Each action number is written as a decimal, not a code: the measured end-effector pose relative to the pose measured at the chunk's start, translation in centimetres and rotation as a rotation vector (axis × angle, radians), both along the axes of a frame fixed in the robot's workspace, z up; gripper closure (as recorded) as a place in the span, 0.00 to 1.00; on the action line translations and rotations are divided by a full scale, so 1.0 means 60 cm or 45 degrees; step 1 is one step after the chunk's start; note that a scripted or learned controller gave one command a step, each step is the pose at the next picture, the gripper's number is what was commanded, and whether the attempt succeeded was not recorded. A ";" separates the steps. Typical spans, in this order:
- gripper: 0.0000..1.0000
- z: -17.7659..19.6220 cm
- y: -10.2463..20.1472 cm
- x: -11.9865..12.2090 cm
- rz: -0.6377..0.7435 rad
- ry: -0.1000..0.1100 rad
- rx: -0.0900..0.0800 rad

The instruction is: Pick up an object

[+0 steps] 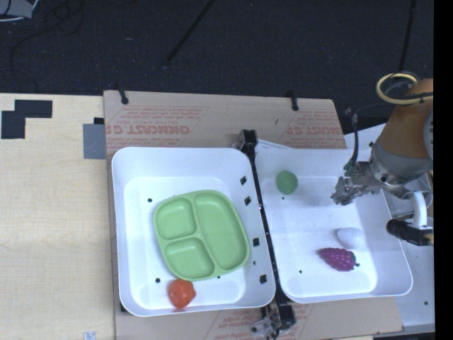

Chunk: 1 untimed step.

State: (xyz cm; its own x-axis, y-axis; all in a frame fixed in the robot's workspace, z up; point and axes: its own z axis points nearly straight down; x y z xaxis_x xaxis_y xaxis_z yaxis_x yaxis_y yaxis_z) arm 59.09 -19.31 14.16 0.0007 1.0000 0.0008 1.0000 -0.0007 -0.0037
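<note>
Red print runs across the cardboard (212, 122) under both bins, but it reads mirrored and upside down from here, and I can only guess at it, so I leave the words unread. More of the same red print shows on the strip of cardboard below the bins.

The left bin (134, 190) holds a green tray (202, 234) with three compartments, lying flat near the middle and turned at a slant. Nothing sits in its compartments. Just below the tray, at the bin's near edge, lies a small red-orange ball (181, 292), apart from the tray's rim or barely touching it.

The right bin (304, 275) holds three things. A green ball (287, 182) rests near the far left corner. A purple grape bunch (337, 258) lies toward the near right, and a small white lump (350, 237) sits just above it, the two close or touching.

My gripper (342, 193) hangs over the right side of the right bin, between the green ball and the bin's right wall, well apart from the grapes. My fingers (338, 197) are dark and small in this view; I cannot tell whether they are apart or together, and nothing shows between them.

The pale wooden tabletop (49, 225) stretches off to the left, with black and grey patches near its far edge.
</note>
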 end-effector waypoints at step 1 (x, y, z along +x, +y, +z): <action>1.00 0.102 0.004 0.012 0.003 -0.010 -0.003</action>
